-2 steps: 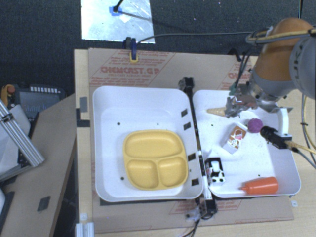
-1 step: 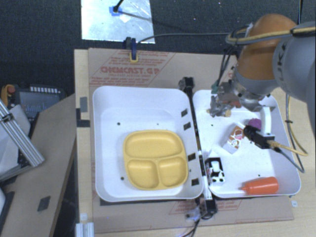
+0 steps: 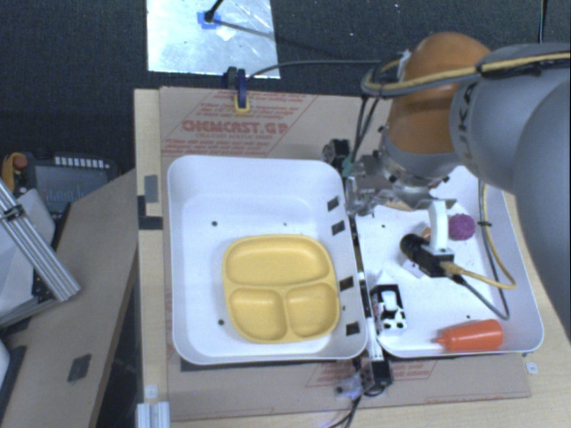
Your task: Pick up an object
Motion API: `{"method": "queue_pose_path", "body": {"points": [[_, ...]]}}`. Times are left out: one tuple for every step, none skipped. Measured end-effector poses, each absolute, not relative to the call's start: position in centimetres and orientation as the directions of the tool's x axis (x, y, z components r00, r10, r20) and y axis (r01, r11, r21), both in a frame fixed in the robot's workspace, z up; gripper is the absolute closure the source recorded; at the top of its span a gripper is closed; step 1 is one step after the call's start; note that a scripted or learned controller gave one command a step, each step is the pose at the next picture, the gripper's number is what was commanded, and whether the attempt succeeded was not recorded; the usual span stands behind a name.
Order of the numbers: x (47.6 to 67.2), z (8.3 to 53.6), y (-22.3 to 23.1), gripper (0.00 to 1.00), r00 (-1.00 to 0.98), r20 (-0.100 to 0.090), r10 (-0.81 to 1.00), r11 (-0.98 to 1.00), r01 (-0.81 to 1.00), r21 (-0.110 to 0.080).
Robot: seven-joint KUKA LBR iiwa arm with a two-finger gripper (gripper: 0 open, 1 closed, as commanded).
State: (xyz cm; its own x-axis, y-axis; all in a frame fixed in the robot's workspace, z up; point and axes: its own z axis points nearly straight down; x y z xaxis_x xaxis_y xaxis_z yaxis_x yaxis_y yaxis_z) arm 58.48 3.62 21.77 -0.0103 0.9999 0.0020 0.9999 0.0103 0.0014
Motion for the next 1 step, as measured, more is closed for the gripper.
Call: {"method": "queue_pose_path", "body": {"points": [[59.05,22.11,9.78,1.0,-0.01,0.002,1.0,0.01,1.0,0.003]]}}
